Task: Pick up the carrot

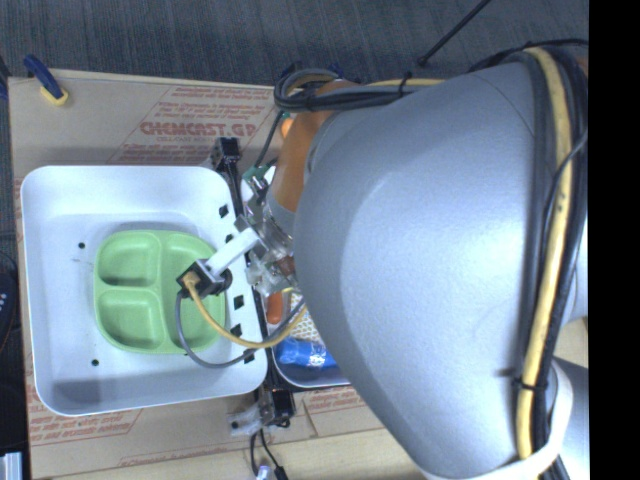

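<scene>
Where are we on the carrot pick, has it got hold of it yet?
Done: the arm has reached over the right bin, covering most of it. In hand: the wrist hangs above an orange sliver, probably the carrot, beside a blue item. Left: no grasp or lift is visible. The green tray sits in the left bin.

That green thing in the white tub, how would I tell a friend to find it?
Start at the shallow white bin on the left side of the bench. Lying flat on its floor is the pale green plastic tray, rounded at the corners and split into compartments. It is the only green item there; a yellow cable crosses its right edge.
</scene>
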### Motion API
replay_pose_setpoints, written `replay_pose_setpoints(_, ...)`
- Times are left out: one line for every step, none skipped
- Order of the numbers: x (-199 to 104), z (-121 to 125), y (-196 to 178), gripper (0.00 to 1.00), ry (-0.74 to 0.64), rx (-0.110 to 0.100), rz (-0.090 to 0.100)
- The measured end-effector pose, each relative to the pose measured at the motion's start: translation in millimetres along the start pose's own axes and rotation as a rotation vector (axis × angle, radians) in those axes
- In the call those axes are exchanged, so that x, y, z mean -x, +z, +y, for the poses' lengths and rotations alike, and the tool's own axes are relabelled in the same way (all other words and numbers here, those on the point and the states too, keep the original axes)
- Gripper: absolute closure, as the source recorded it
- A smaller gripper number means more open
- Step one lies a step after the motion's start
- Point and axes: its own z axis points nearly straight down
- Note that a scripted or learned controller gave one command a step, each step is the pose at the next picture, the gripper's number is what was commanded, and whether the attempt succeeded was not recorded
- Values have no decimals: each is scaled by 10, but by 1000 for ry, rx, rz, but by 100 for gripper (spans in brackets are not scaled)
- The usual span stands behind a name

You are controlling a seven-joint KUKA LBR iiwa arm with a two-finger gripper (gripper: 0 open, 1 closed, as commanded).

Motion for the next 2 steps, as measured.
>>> replay_pose_setpoints(-4,-19,-92,100,-8,-6,-5)
replay_pose_setpoints(298,-421,-971,100,149,3,1)
